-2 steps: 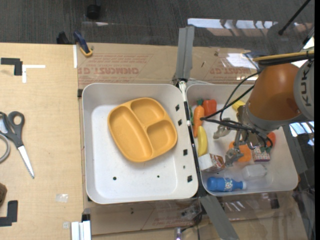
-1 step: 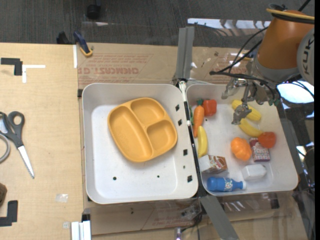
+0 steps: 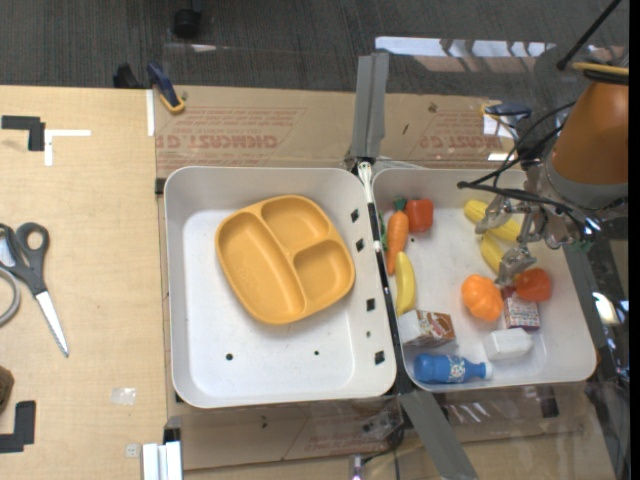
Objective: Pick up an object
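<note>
My gripper hangs low in the right bin, under the orange wrist band. It is just above the gap between a yellow toy and a red tomato. An orange fruit lies just to its lower left. A small red-and-white carton sits below the tomato. The arm's body and cables hide part of the yellow toy. I see nothing lifted off the bin floor.
The right bin also holds a carrot, a red pepper, a banana, a brown carton, a blue bottle and a white block. An orange divided plate lies in the left bin. Scissors rest on the bench.
</note>
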Controlling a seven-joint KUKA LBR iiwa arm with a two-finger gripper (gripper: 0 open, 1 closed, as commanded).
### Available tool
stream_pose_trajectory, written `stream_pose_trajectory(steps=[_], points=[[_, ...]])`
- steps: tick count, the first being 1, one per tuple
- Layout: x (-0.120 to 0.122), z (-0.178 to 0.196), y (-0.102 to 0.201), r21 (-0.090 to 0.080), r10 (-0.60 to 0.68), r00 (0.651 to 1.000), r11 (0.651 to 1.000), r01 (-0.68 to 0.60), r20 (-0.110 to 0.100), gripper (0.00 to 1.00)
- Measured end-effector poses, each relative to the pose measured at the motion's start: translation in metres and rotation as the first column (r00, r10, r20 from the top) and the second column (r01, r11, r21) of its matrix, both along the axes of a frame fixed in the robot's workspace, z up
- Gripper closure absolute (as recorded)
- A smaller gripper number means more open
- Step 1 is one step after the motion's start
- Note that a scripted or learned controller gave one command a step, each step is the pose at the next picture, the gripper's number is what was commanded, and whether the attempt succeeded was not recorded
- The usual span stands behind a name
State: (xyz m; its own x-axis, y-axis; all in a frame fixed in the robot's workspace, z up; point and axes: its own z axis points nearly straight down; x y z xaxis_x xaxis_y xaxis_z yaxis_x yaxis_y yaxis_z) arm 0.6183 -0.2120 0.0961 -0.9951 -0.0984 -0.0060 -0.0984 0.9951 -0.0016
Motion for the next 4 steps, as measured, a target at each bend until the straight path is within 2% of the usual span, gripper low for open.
stream_pose_trajectory(steps=[1,2,3,4], points=[[0.002,0.011,0.001,-0.001,0.002,1.0,1.0,-0.002,0.008,1.0],[0.002,0.011,0.001,0.0,0.003,1.0,1.0,-0.003,0.007,0.0],[-0.02,-0.002,-0.006,0.005,-0.005,1.0,1.0,0.005,-0.001,0.0],[-0.018,0.009,-0.006,0.002,-0.002,1.0,1.0,0.002,0.004,1.0]])
